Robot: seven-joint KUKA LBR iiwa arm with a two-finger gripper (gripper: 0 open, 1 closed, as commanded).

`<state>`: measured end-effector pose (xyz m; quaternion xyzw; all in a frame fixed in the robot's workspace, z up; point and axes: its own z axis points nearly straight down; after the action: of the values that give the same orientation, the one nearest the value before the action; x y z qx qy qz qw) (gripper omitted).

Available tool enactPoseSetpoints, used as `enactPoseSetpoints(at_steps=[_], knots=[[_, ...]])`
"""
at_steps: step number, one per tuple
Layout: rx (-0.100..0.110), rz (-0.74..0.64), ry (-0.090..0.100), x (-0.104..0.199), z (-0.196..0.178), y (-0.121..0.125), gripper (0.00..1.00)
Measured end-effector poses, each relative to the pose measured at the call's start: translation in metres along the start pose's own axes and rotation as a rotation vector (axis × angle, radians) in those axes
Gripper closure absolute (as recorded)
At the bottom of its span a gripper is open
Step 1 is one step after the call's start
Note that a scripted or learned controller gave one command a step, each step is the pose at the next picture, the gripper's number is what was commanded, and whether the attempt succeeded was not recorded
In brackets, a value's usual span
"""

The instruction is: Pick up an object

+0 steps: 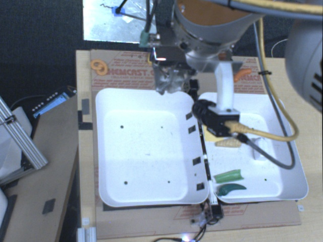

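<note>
Sitting untouched in the right bin (290, 185): light green piece (228, 175), dark green piece (231, 188) just below it near the front rim, and a yellowish object (228, 143) further back, beside the divider. None is lifted, so the pick looks not yet done. The hand (169, 82) hangs over the back edge of the left bin (108, 185), well apart from all three; can't tell its state, blurred. Remaining, as I judge: move across, descend, grasp, lift.
</note>
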<state>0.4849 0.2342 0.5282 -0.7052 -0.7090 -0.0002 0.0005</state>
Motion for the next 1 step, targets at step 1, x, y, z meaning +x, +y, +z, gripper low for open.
enactPoseSetpoints(at_steps=[1], knots=[[-0.002,0.001,0.000,-0.0001,-0.0069,0.0016,1.00]])
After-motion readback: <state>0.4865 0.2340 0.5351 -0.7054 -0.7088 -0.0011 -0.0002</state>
